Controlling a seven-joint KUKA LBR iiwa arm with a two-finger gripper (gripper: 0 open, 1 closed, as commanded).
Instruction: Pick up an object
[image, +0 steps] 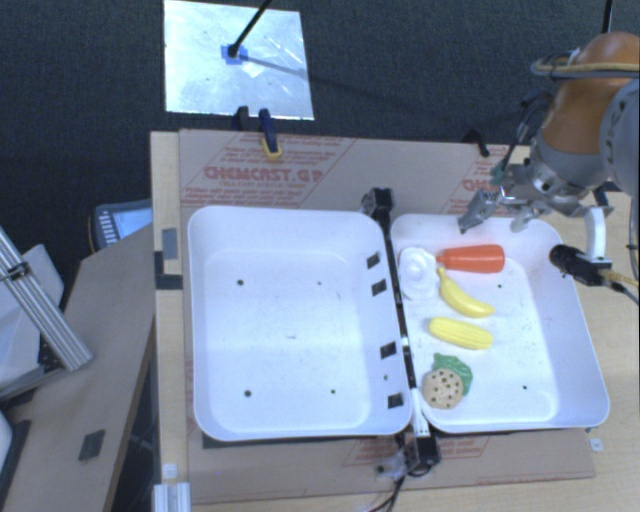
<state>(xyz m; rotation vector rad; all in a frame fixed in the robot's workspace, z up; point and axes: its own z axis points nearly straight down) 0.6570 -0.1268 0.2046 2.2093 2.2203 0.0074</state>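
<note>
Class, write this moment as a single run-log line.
gripper: above right bin's far edge, holding nothing | carrot, banana, corn, cookie: in bin | phase: approach

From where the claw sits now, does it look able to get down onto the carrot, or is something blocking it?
Probably yes. The claw hangs over the right bin's far edge, just beyond the carrot. The carrot lies flat with nothing on top; the white piece touches only its left end.

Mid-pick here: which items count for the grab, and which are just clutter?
For the job: carrot, banana, corn, cookie, white piece, right bin, pincer.

Lying about: left bin, foil sheet, clamp, cardboard.
</note>
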